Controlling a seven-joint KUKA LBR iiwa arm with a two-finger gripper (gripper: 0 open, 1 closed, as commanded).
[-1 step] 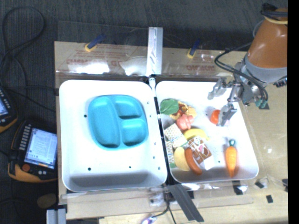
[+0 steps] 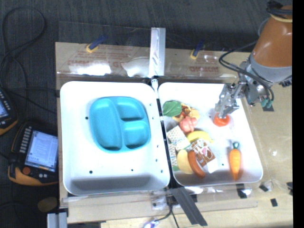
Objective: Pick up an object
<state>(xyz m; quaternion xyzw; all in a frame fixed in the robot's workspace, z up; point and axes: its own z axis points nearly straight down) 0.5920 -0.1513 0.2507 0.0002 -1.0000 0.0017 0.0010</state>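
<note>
Camera view: gripper (image 2: 222,112) low in upper right of right bin (image 2: 247,127), directly over small red-orange round piece (image 2: 221,121). Jaws pointing down at it, tips touching or nearly so; spread or pinched, can't tell from this angle, so no confirmed hold. Arm (image 2: 273,42) reaching in from frame's upper right, orange band showing.

Other candidates in same bin: carrot (image 2: 234,159) at lower right, well apart from jaws; clutter at centre-left with green leafy piece (image 2: 172,108), pink piece (image 2: 188,123), banana (image 2: 199,137), sausage (image 2: 195,163), packed touching one another. Left bin (image 2: 76,165) carrying blue divided tray (image 2: 119,122).

Step in hand, judging by pose: final descent or closing on red-orange piece. Next move calls for firm closure centred on piece, then straight vertical lift; round shape likely to squirt out if off-centre. Needs check for piece between jaws once raised.
</note>
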